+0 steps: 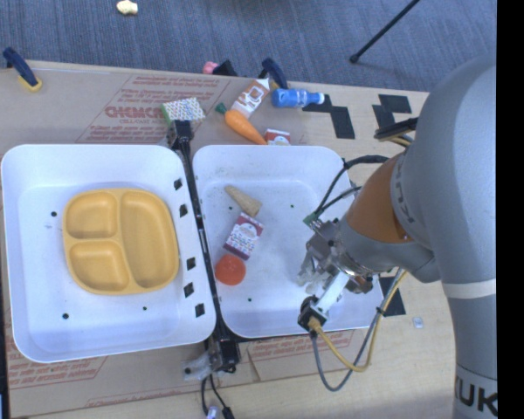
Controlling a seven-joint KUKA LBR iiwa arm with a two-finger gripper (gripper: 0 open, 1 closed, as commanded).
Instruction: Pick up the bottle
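Note:
A small white bottle with an orange label (250, 99) and a blue bottle (295, 99) lie on the bench behind the bins, outside them. In the right bin (279, 160) lie a tan cone (243, 200), a small red-and-white carton (244, 236) and a red round piece (230, 271) just below it. My gripper (316, 271) hangs low over the right part of the right bin, about a hand's width right of the carton. Nothing shows between it and the bin floor.
The left bin (17, 234) holds a yellow divided plate (120, 240). Behind the bins lie an orange carrot (243, 127), a small red box (278, 136) and a checkered packet (183, 109). A yellow cable (345, 360) loops below the wrist over the bin's front rim.

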